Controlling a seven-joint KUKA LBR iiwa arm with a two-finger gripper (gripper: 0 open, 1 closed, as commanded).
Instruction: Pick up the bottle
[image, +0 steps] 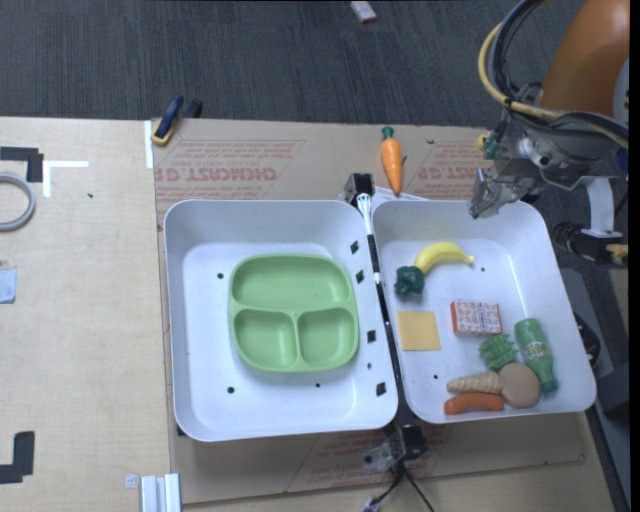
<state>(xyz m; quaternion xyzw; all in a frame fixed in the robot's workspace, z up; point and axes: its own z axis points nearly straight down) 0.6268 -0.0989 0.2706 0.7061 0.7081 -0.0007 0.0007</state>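
The table (90, 330) carries two white bins side by side. The left bin (190, 310) holds a green divided plate (294, 312). The right bin (520, 250) holds the small things: the green bottle (535, 352) lies near its right wall, just beside a round tan piece (519, 384), with a red box (476, 318), a yellow square (419, 329) and a banana (443, 256) farther in. My pincer (487, 203) hangs over the right bin's far rim, well apart from the bottle; I cannot tell how it stands.
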